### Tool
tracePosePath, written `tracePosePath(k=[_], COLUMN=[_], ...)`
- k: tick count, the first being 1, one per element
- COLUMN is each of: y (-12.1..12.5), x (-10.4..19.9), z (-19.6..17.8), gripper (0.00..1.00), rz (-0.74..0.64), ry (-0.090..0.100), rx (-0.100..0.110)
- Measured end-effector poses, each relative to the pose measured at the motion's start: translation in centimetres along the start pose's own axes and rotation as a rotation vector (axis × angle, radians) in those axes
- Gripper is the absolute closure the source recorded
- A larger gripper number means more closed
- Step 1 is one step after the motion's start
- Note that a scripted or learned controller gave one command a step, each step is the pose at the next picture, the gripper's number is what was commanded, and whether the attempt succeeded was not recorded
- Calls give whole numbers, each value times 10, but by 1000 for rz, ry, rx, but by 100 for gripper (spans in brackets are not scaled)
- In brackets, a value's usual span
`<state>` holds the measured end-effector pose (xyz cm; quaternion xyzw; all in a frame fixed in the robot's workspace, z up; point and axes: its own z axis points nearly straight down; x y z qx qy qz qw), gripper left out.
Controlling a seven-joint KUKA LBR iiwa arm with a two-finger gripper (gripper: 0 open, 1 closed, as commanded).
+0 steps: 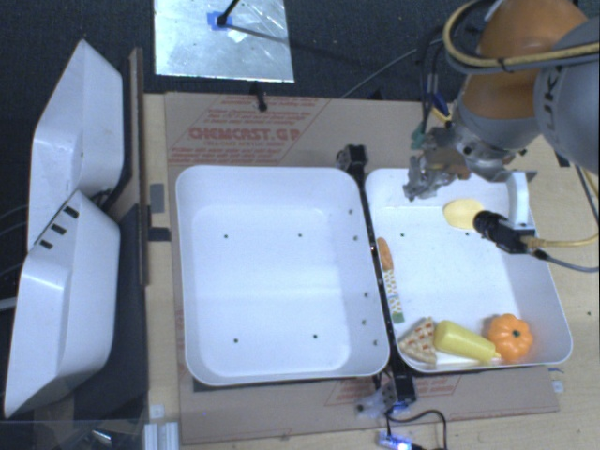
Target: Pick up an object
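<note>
The right bin (469, 270) holds several small items. A pale yellow rounded piece (461, 214) lies near its back edge. An orange pumpkin (510, 336), a yellow cylinder (463, 341) and a tan wedge (420, 339) sit along the front edge. An orange stick (384, 251) and a pale speckled strip (395, 298) lie against the left wall. My gripper (422, 184) hangs over the back left part of this bin, just left of the pale yellow piece. I see nothing held in it.
The left bin (272, 270) stands beside the right one, with a black divider clip (352, 156) at the back between them. A black connector with a yellow cable (502, 230) reaches over the right bin's right side. A shiny metal sheet (223, 24) lies behind the bins.
</note>
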<state>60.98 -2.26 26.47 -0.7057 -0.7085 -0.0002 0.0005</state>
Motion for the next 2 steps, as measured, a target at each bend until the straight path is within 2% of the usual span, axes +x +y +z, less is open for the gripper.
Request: tracePosePath(k=[2], y=[-32], x=[99], z=[35], gripper=[100], rz=[0], ry=[0], rx=[0])
